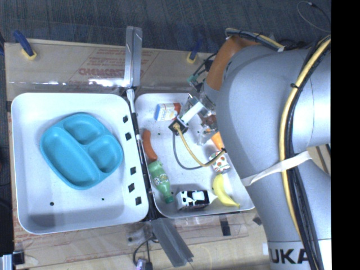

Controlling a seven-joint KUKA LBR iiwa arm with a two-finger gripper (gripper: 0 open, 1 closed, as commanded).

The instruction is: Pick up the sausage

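Just one camera here, mounted above the bench and tilted down at a slant. It sat close enough that the two white bins filled most of the frame, left bin (34, 167) at center-left, right bin (169, 204) mid-frame. The arm (270, 106) crowded the whole right side, reaching leftward.

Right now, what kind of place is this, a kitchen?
Probably a robot lab. A big grey arm reaches over two white bins clamped to a bench, with toy food like a banana and sausage.

Blue plate (81, 149), green bottle (160, 180), banana (223, 193)
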